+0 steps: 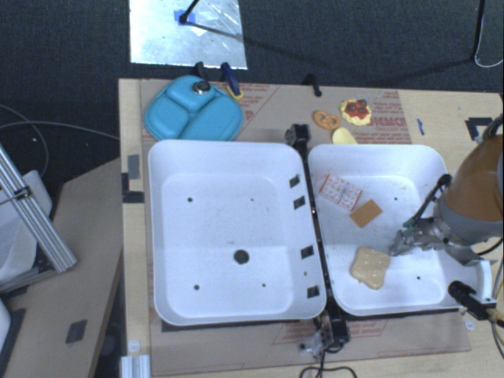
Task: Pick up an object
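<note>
Prob. lab: bins, robot arm.

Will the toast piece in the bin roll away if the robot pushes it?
Probably not. The toast piece lies flat on the right bin floor, so it would likely slide, not roll. It looks thin and small, so probably light. The gripper sits beside it.

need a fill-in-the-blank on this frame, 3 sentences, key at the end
1. The toast-like slice lies in the ____ bin of the camera view.
2. The blue divided plate sits on the bench ____ the bins.
3. The gripper is low over the bin, just ____ of the slice in the camera view.

Missing words: right; outside; right
</note>
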